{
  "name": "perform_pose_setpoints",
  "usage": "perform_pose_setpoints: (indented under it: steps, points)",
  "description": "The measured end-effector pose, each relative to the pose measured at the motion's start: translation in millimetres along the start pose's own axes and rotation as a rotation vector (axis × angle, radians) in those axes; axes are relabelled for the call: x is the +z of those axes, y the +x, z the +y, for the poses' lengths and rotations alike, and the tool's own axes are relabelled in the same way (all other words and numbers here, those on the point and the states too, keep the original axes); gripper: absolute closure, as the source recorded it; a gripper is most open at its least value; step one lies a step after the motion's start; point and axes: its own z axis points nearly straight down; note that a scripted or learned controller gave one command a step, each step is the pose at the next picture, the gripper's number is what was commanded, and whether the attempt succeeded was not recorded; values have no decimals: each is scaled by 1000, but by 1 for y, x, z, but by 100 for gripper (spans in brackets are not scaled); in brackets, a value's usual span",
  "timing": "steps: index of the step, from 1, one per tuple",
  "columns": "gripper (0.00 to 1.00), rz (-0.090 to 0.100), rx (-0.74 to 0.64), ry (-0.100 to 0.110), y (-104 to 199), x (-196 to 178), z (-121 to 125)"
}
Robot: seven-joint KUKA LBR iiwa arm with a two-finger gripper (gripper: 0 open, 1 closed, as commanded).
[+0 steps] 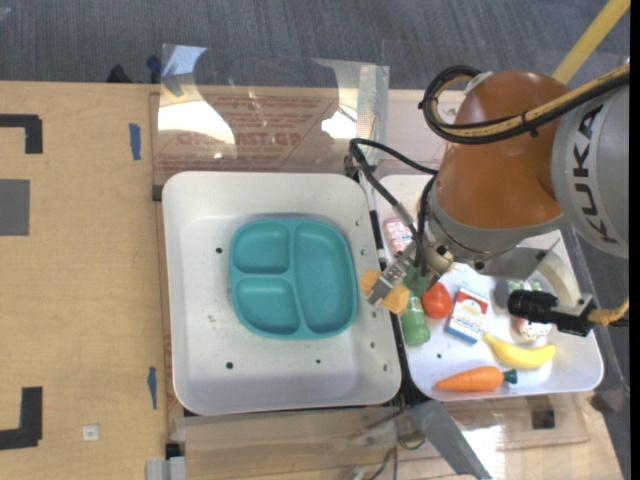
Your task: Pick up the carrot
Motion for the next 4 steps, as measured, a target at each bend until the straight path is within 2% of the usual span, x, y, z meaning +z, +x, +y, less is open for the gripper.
perform_pose_setpoints:
  steps: [1, 2, 3, 4]
  points:
    - [100, 5, 40, 4, 47, 124, 30]
    - [100, 3, 127, 1, 56, 41, 40]
    - [100, 1, 177, 0, 32, -78, 21]
    - [100, 7, 81, 14, 86, 24, 62]
